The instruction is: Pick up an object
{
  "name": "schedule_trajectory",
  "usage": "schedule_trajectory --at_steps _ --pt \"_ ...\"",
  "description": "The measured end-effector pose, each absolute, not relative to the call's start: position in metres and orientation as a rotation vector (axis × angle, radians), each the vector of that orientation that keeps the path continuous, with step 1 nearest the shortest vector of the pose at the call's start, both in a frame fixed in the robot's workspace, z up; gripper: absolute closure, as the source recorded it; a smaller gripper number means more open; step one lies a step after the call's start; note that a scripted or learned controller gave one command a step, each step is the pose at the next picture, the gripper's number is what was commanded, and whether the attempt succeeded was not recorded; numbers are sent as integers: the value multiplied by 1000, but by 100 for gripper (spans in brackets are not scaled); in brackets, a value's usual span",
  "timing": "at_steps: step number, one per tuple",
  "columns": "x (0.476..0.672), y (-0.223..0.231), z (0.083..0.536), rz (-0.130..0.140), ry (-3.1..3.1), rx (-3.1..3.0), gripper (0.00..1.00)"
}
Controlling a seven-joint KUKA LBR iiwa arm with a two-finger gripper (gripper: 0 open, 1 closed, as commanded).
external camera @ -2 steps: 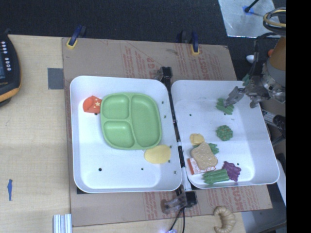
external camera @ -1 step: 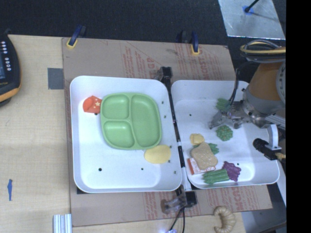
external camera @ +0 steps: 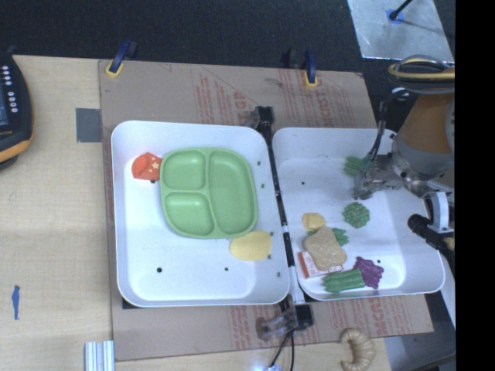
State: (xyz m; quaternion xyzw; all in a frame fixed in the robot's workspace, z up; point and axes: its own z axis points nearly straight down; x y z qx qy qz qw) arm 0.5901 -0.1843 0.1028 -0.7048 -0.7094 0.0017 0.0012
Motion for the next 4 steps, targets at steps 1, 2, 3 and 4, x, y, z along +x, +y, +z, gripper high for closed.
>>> schedule_trajectory --at_steps 1,2,3,4 --pt "590 -184 102 6 -2226 -2212 0" --pt "551 -184 91 8 -2221 -2213 0" --pt "553 -185 103 5 -2226 -2214 100" --pt "577 -99 159 -7 -2237 -2206 100"
